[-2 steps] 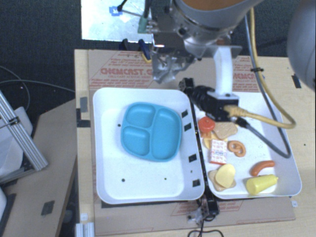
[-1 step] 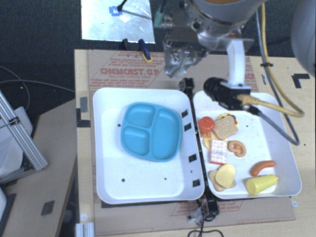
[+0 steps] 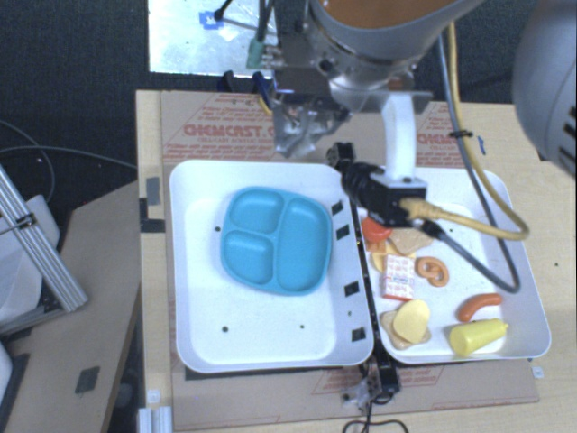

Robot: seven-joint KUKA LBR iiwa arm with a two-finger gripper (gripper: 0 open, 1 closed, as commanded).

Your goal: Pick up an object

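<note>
The left bin (image 3: pixel 194 332) holds one thing: a blue divided plate (image 3: pixel 276 241) with three compartments, lying flat a little toward twelve o'clock of the bin's middle. Four black clips run down the seam where the two bins meet.

The gripper (image 3: pixel 302 133) hangs beyond the left bin's far rim, at about twelve o'clock from the plate, over the cardboard sheet (image 3: pixel 216 129). It is blurred and partly masked by the wrist above it, so I cannot tell how it is set or whether anything is in it.

The right bin (image 3: pixel 532 318) holds the toy food, partly covered at its twelve o'clock end by a black cable fitting (image 3: pixel 383 197) and a yellow hose (image 3: pixel 469 224). I count one red piece (image 3: pixel 375 231) half hidden under the fitting, one tan slice (image 3: pixel 410 241), one pretzel (image 3: pixel 432 270), one red-and-white packet (image 3: pixel 398 279), one sausage (image 3: pixel 478 307), one pale yellow chip (image 3: pixel 412 320) and one yellow piece (image 3: pixel 478 336) at five o'clock.
</note>
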